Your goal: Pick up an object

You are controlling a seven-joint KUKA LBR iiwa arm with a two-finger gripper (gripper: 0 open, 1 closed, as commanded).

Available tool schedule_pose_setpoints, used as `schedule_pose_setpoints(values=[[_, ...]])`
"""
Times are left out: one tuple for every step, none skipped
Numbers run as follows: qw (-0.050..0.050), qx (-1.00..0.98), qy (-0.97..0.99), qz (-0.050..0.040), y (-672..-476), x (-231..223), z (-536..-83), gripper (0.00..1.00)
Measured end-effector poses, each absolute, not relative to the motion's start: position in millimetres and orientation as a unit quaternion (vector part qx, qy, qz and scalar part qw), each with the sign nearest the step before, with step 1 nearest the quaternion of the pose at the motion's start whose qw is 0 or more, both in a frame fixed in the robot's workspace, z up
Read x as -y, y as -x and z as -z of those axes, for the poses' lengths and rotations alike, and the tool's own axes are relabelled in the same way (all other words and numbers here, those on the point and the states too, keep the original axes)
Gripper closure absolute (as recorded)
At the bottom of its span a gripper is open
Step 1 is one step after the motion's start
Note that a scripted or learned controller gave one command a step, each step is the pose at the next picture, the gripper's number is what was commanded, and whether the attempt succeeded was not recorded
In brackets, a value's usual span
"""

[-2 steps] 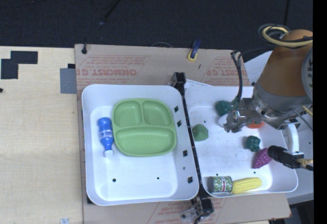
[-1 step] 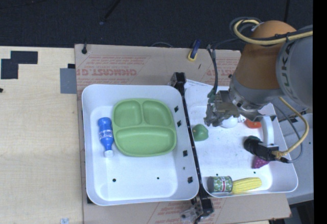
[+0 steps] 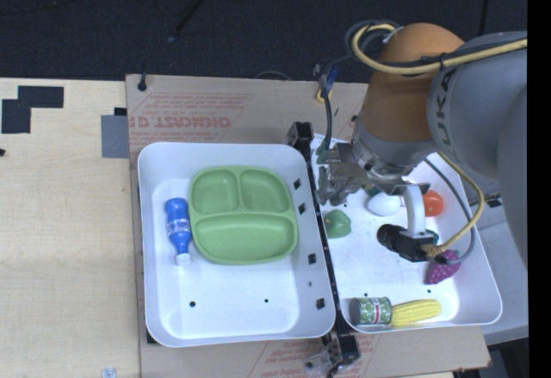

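In the left bin (image 3: pixel 159 299) I noted a blue bottle (image 3: pixel 177 229) just left of a green divided plate (image 3: pixel 242 214). Over the right bin's (image 3: pixel 482 303) far-left part, the gripper (image 3: pixel 337 182) hung above a green object (image 3: pixel 337 223); its opening I could not tell. A can (image 3: pixel 371 311) and corn cob (image 3: pixel 417 311) lay near.

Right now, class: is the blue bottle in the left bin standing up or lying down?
Lying down. The blue bottle shows its full length flat on the bin floor, white cap toward the near edge, beside the green plate.
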State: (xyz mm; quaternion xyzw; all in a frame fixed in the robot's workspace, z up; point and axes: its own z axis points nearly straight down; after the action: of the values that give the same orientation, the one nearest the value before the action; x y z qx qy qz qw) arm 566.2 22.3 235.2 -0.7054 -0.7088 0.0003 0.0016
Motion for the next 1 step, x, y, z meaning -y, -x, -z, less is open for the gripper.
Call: schedule_pose_setpoints(values=[[0.001,0.708,0.706,-0.001,-572.7,-56.7,-230.2,1.0]])
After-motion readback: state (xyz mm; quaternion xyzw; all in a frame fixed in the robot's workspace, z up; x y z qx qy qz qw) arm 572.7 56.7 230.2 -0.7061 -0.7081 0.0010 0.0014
